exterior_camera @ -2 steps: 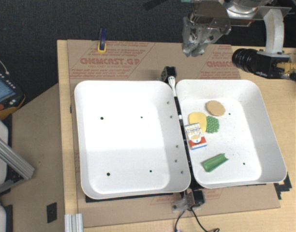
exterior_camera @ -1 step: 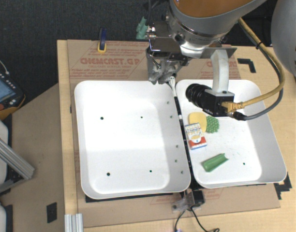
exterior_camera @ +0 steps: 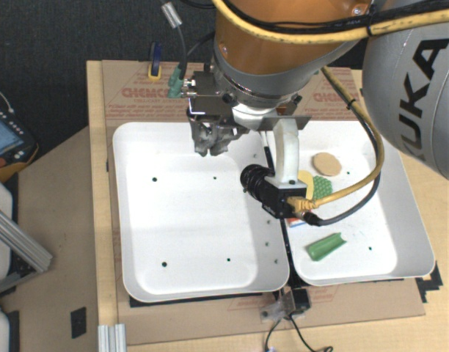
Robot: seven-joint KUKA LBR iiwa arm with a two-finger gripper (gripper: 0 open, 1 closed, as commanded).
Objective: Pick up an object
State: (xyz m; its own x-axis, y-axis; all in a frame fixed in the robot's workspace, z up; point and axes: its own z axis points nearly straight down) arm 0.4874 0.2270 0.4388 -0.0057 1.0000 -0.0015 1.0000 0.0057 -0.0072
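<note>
Green block [exterior_camera: 326,246] well right of end effector [exterior_camera: 210,144]

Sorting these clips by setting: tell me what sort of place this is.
Probably a robotics lab test bench, not a home or shop. A grey-and-orange industrial arm hangs over two shallow white bins on a cardboard sheet, with loose cables and a few small test objects like a green block.

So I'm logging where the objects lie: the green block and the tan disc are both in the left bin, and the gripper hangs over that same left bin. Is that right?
Not quite. The camera view shows the green block and the tan disc in the right bin, not the left one. The rest stands: the gripper hangs over the left bin.
</note>
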